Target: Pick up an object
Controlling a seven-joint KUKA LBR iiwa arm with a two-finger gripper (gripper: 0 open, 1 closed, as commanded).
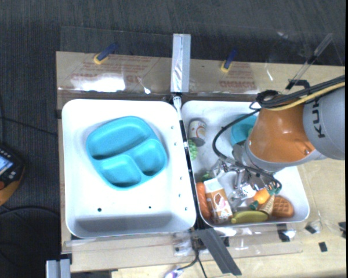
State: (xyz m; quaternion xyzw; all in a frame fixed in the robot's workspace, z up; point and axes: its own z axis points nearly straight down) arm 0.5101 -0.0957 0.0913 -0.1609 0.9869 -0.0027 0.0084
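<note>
Orange and bulky, the band above the arm's wrist (278,135) rides highest toward the lens, hanging over the right bin (304,204) with black cables looping around it and the grey arm running off to the right. Below it the gripper (242,185) is lowered into that bin's clutter of small things, its metal parts mixed in with them; how far apart the fingers stand, and whether anything sits between them, cannot be told from this angle. Just left of the fingers and a little toward the front edge lies a packet (219,204) with a brown and white label, and a slim orange piece (202,197) lies against the packet's far side, next to the wall between the bins. Toward the front rim from the fingers rests a yellow-green banana-shaped toy (249,216). To their right, close by, is a small orange piece (262,198), and beyond it a brown waffle-like toy (282,207). Back from the fingers, near the dividing wall, stands a small round tin (196,130), and a blue item (242,130) peeks out from under the orange band. Well to the left of the fingers, the left bin (81,213) holds a blue divided tray (126,150).
</note>
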